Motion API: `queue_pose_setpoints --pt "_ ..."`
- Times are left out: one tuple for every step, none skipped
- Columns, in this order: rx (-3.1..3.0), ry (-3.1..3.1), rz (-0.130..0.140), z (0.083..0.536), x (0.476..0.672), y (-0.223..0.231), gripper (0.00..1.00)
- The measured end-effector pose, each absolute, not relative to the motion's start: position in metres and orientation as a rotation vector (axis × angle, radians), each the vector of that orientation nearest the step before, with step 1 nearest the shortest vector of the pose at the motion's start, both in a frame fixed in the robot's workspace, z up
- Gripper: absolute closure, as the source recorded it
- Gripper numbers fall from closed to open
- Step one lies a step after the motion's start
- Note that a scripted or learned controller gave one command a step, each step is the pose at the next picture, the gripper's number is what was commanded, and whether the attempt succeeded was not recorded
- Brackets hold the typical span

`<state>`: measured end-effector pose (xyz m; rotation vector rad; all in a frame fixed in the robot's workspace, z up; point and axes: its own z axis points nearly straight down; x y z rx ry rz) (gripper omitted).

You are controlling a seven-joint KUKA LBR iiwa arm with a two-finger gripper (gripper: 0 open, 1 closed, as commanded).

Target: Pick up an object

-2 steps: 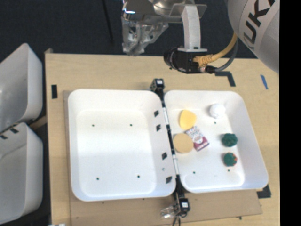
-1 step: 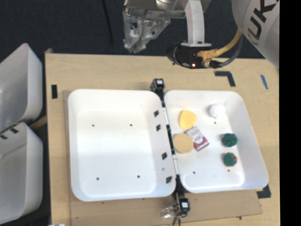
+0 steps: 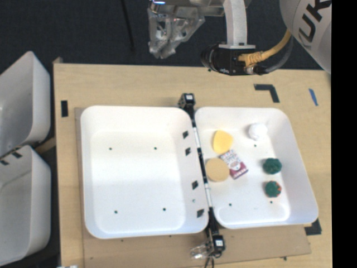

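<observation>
The right bin [image 3: 290,205] holds a yellow piece [image 3: 222,140], a tan round disc [image 3: 217,170], a small maroon and white packet [image 3: 235,163], a white ball [image 3: 257,130] and two dark green round things [image 3: 271,165] [image 3: 272,188]. My gripper [image 3: 165,41] hangs high at the top of the view, above the bench's far edge and well away from both bins. Nothing shows between its fingers.
The left bin [image 3: 134,216] lies beside the right one, joined along a black-clipped divider [image 3: 197,166]. White containers [image 3: 19,99] stand at the far left. A black cable mount [image 3: 228,60] with a yellow hose sits beyond the bench's far edge.
</observation>
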<state>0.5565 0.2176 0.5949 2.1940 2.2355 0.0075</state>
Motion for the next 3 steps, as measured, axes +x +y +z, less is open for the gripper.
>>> queue_pose_setpoints --pt "2.190 2.237 0.008 0.605 0.557 0.217 1.00" --pt "2.186 2.238 0.008 0.615 0.558 0.216 1.00" --pt "2.182 2.239 0.008 0.625 0.559 0.216 1.00"
